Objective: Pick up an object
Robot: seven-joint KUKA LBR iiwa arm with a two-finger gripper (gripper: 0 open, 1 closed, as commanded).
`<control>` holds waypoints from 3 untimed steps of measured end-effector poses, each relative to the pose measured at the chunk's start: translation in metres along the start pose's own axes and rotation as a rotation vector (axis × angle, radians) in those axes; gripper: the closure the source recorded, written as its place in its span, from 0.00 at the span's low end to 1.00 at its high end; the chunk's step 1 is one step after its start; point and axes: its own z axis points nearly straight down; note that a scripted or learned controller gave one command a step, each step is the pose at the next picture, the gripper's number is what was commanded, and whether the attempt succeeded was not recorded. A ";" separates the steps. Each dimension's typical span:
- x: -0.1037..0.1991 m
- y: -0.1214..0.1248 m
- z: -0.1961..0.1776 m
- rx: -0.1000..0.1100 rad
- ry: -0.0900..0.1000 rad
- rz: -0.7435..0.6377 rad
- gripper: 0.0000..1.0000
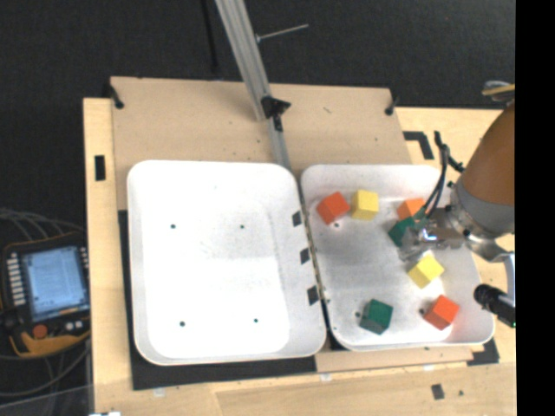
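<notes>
The gripper is lowered into the right bin, apparently onto a green block beside an orange block; whether anything is pinched cannot be told, the wrist masking that spot.

All objects lie in the right-hand shallow white bin, positions given relative to it. Orange cube: upper left area. Yellow cube: just beside it, to the right. Second orange cube: upper right, partly hidden. Dark green cube: just below that one. Second yellow cube: right of centre, tilted. Second green cube: lower centre. Third orange cube: lower right corner.
</notes>
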 end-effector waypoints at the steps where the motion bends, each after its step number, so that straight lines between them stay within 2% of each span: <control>1: -0.004 0.006 -0.044 0.002 0.001 -0.001 1.00; 2: -0.005 0.007 -0.072 0.005 0.002 -0.001 1.00; 3: 0.041 0.041 -0.063 0.007 0.001 -0.003 1.00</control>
